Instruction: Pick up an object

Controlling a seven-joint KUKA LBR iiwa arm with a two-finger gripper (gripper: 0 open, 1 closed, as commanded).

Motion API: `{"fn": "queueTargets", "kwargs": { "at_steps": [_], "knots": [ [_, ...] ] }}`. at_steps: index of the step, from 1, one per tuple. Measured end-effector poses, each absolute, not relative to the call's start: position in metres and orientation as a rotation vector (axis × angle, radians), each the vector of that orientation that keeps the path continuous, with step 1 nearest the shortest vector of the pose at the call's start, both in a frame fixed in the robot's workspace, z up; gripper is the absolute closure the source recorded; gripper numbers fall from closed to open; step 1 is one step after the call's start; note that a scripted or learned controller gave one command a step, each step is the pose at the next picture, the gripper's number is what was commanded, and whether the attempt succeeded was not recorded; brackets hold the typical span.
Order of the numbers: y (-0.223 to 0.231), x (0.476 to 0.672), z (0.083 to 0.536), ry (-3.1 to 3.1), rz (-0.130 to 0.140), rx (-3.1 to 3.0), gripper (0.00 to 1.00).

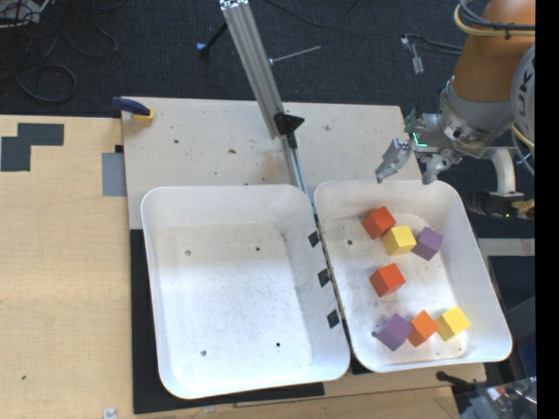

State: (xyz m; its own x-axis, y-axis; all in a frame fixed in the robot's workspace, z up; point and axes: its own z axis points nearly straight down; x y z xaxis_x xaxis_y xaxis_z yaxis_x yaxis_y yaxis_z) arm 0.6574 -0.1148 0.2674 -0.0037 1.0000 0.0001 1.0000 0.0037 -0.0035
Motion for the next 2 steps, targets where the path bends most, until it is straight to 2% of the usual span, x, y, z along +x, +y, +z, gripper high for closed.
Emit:
{"fn": "queueTargets", "kwargs": {
  "at_steps": [1,2],
  "knots": [
    [-0.109,0.65,0.22,-2.217,0.008,-2.216,0.0],
    [-0.112,0.653,0.156,-2.216,0.009,-2.217,0.0]
  ]
}}
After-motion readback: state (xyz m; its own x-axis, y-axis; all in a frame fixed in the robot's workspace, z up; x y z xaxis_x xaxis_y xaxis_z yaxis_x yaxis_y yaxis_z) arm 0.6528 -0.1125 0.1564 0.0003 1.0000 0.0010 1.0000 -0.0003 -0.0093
